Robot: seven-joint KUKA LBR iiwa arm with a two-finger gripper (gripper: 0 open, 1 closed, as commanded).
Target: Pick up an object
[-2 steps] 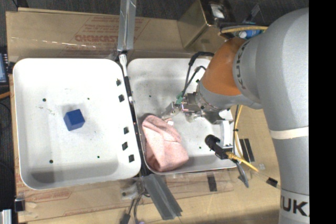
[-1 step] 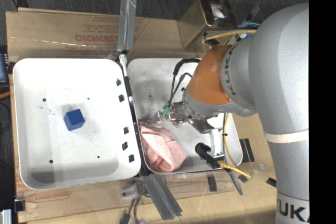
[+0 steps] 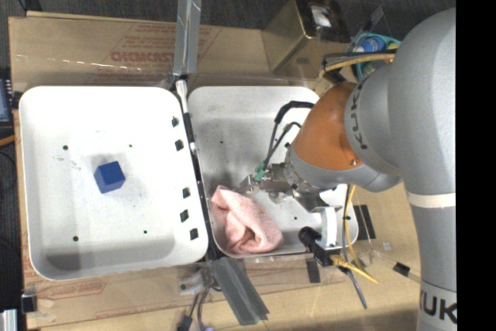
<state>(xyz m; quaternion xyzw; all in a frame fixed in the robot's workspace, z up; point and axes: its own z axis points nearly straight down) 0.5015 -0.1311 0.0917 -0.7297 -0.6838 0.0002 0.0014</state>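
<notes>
Step in hand, as judged: approach/descent for a grasp; nothing is being carried yet. The gripper (image 3: 267,181) is being positioned low inside the right bin (image 3: 232,108), just beside the upper edge of the pink cloth (image 3: 244,221); whether contact is being made cannot be told from this slant.

Candidate targets: the pink cloth is lying bunched in the near-left corner of the right bin, against the divider; a blue cube (image 3: 110,176) is sitting alone in the left bin (image 3: 46,112), well apart from the gripper. The cloth is being treated as the likely pick, given proximity.

Finger state: cannot be told; the tip is being masked by the wrist and cabling, and nothing is being seen between the fingers.

Next move, as judged: a short shift toward the cloth is being called for, then closing on a raised fold rather than a flat edge; soft fabric is likely to slip or drag.

Arm pose: the grey arm (image 3: 418,89) is being reached in from the right, bent down steeply over the right bin; the orange band (image 3: 329,136) is being presented toward the camera, wrist pointing down-left.
</notes>
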